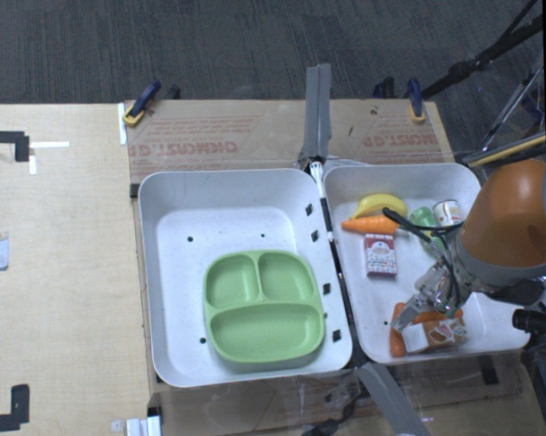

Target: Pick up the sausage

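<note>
Sausage (398, 341): right bin (492, 343), front-left corner; long axis approx upright in view; pincer (417, 308) directly above/behind it, nearly touching; pincer open/closed: can't tell.

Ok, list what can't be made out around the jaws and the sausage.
- Sausage: camera view, only its orange-red end shows; the gripper and a packet cover the rest.
- Jaws: open or shut, too small and blurred to tell.
- Green item behind the carrot: cables cross it.
- Right bin: the arm hides its right side.
</note>
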Available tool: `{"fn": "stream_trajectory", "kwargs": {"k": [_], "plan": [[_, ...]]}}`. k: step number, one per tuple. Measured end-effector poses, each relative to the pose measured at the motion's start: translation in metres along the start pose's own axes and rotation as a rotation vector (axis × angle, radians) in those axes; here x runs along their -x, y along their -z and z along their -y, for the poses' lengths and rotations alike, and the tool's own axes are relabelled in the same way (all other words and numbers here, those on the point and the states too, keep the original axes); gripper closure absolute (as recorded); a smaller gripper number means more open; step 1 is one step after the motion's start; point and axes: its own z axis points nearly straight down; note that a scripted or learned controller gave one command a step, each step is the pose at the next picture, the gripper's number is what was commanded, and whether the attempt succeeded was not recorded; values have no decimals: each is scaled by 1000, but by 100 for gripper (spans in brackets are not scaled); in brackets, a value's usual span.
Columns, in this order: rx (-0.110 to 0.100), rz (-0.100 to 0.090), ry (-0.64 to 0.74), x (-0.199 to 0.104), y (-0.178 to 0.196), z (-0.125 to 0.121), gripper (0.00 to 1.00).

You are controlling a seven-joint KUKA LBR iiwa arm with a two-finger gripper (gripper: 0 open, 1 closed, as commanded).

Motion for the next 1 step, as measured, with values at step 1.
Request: {"fn": "stream_trajectory", "kwargs": {"k": [1], "plan": [[1, 1, 189, -36, 87, -36, 0]]}}
